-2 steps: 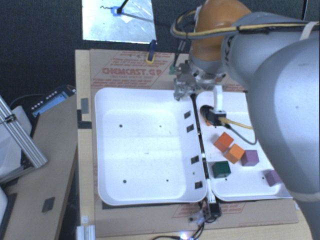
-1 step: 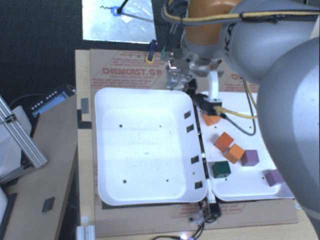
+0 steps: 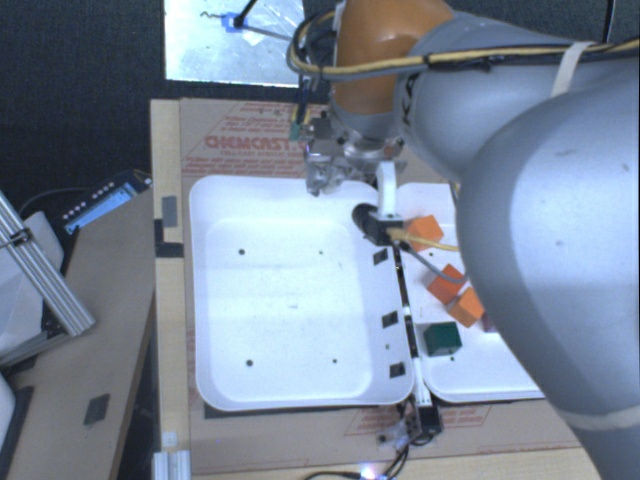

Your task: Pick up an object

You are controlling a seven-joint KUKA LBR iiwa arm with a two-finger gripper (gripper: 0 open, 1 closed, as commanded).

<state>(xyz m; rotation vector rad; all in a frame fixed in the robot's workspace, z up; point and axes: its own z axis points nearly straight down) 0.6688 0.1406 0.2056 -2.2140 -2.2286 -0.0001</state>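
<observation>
Two white bins (image 3: pixel 280 368) on brown cardboard-covered bench (image 3: pixel 250 133), dark backdrop behind, claw (image 3: pixel 325 173) state unclear, over left bin's far rim

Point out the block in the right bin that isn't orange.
The dark green block, nearest the right bin's front edge. The other blocks there, including the orange block farther back, are orange.

Brown cardboard sheet (image 3: pixel 250 138) under the bins — a shiny foil panel (image 3: pixel 215 23) lies beyond it.
</observation>
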